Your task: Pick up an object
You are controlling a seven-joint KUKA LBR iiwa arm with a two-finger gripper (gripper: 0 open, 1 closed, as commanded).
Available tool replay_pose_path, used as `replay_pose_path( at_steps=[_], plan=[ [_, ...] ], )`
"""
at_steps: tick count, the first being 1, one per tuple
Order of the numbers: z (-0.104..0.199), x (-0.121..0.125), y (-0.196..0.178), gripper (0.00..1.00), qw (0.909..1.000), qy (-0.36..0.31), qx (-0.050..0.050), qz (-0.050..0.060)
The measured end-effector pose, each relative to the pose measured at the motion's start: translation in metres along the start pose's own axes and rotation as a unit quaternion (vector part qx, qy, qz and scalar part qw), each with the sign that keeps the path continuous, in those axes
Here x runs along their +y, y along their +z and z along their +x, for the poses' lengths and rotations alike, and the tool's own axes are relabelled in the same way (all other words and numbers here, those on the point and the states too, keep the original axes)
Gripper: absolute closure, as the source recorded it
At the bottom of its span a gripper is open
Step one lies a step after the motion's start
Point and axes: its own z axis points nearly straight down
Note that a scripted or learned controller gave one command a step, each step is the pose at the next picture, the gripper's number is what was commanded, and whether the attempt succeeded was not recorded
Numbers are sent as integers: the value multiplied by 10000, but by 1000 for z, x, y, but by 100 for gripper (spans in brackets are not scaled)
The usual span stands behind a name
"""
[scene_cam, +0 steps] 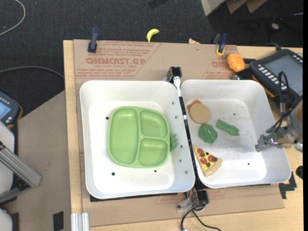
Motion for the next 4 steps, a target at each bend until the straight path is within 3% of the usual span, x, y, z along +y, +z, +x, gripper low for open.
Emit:
replay_pose_path(
  at_steps=[1,2,4],
  plan=[
    [0,0,-10,100,10000,2,-8,-11],
    [79,34,46,100,10000,-44,33,35],
    [74,34,23,100,10000,-10,9,5]
  ],
)
